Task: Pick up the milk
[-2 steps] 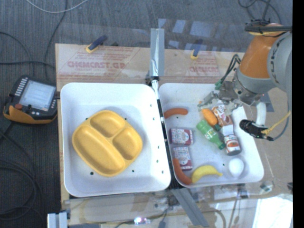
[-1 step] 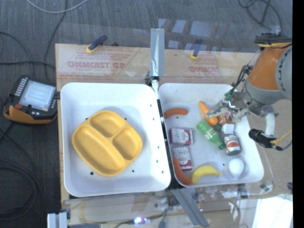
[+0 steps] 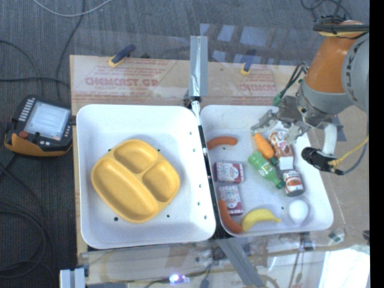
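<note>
Likely the milk [image 3: 282, 150], a small light carton in the right bin [image 3: 240, 117] beside the carrot [image 3: 263, 145], is best pinched across its stiff flat sides; pincer [image 3: 282, 123] state cannot be told.

The single camera was fixed above the bench [image 3: 150, 77], looked down at a slant, and took in both white bins [image 3: 84, 161] from moderate height.
</note>
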`<state>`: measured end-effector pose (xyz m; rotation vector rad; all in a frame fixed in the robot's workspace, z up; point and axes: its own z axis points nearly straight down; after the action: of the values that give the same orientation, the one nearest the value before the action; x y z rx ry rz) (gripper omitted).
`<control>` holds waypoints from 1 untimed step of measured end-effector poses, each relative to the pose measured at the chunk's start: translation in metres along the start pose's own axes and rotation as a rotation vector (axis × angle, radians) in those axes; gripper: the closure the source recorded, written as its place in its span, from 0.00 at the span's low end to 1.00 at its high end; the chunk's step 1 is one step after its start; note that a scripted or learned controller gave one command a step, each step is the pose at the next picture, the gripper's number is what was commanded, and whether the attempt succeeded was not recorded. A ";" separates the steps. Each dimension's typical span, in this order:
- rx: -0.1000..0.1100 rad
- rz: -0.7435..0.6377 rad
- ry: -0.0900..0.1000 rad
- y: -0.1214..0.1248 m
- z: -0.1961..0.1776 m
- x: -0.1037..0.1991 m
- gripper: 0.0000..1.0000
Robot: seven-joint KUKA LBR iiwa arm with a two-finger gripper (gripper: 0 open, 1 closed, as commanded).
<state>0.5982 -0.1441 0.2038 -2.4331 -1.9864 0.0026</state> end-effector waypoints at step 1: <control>0.001 0.025 -0.002 -0.012 0.010 -0.044 0.00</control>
<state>0.5780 -0.1846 0.1942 -2.4583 -1.9568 0.0061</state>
